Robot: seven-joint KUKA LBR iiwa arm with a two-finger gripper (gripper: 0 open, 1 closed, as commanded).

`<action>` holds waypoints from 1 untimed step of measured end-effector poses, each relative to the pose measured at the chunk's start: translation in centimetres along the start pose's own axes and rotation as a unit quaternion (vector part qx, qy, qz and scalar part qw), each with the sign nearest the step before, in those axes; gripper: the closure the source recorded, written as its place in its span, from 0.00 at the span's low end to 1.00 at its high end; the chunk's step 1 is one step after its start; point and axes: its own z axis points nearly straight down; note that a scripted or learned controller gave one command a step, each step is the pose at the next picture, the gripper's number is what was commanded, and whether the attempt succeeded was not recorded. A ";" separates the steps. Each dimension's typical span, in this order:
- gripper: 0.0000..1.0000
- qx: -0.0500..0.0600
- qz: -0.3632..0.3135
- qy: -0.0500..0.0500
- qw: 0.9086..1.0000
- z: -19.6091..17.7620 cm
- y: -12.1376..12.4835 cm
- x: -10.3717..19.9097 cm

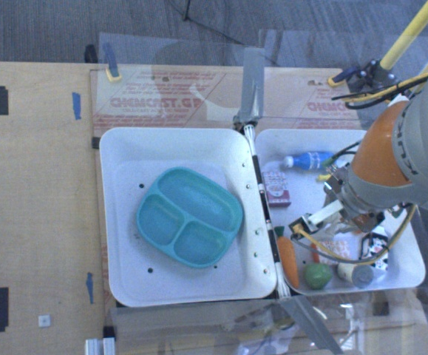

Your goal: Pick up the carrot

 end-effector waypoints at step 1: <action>1.00 0.000 0.183 -0.003 0.983 -11.7 -6.0 8.6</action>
